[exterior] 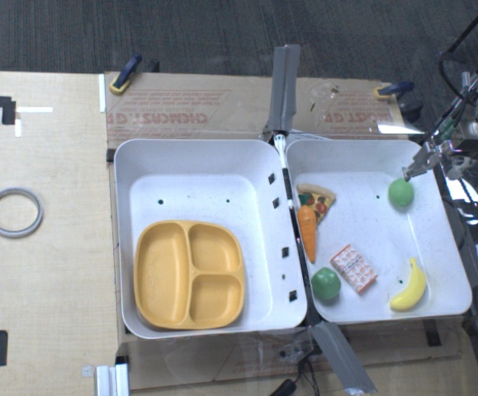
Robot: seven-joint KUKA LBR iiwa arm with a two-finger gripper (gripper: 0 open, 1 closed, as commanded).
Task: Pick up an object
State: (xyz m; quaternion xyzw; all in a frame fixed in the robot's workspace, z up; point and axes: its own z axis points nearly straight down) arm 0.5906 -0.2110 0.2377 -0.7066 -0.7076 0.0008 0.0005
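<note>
The right bin (362, 165) holds several toy foods. A light green ball (400, 194) lies near its far right corner. A pizza slice (317, 200) and an orange carrot (307, 230) lie along the left wall. A dark green round fruit (325, 284) and a pink patterned box (354, 268) sit near the front. A yellow banana (410, 286) rests at the front right. My gripper (412, 169) reaches in over the bin's right rim, its tip just above and right of the light green ball. Nothing shows in its grasp.
The left bin (189, 159) contains a yellow divided plate (191, 273). A roll of tape (13, 212) lies on the wooden bench at far left. Blue clamps (125, 73) hold cardboard behind the bins. Cables and metal parts crowd the right edge.
</note>
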